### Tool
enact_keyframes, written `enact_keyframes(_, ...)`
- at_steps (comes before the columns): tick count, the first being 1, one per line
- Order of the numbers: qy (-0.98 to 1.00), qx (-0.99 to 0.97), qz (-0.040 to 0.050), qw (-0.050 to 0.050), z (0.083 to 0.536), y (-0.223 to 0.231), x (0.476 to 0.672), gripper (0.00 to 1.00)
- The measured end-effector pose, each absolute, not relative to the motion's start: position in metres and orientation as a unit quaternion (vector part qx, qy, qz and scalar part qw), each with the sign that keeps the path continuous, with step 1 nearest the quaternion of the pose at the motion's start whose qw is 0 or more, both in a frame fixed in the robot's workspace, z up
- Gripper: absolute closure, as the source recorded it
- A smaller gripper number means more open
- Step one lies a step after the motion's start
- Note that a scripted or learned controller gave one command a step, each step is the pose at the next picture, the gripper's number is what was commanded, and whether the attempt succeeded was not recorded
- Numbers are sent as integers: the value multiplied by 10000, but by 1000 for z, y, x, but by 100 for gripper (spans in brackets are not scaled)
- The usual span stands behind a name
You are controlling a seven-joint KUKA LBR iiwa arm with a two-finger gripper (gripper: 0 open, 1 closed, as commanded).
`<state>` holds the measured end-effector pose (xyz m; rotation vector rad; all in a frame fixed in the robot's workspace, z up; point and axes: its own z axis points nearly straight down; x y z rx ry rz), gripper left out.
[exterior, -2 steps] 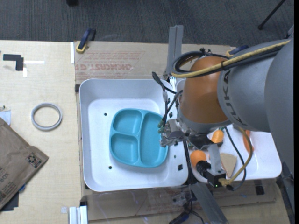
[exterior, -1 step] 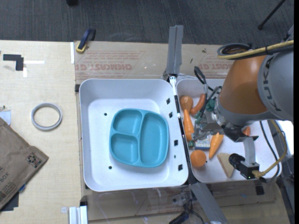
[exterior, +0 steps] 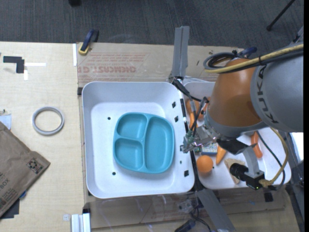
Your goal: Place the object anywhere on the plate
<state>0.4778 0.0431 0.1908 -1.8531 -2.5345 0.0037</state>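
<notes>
A light-blue plate (exterior: 144, 142) with three compartments lies in the middle of the left white bin (exterior: 96, 129); nothing is on it. In the right bin (exterior: 212, 178), an orange ball (exterior: 204, 164) rests near the front left corner, with an orange carrot-shaped piece (exterior: 220, 153) just beside it. Another carrot-like piece (exterior: 256, 144) shows farther right, and an orange stick (exterior: 192, 115) lies along the bin's left wall. My gripper (exterior: 194, 144) hangs low at the right bin's left side, right above the ball, under the orange band of the arm. The arm hides most of that bin.
The wall between the two bins (exterior: 186, 129) runs just left of the gripper. On the bench to the left lie a grey tape ring (exterior: 48, 120) and a brown cardboard box (exterior: 14, 168). A blue and yellow clamp (exterior: 89, 41) sits at the back.
</notes>
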Motion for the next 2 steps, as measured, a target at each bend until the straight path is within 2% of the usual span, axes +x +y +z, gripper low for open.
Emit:
enact_keyframes(1, -8680, -4966, 15, 13, 191, 66, 477, 100)
enact_keyframes(2, -9181, -3965, 13, 13, 131, 118, 484, 100)
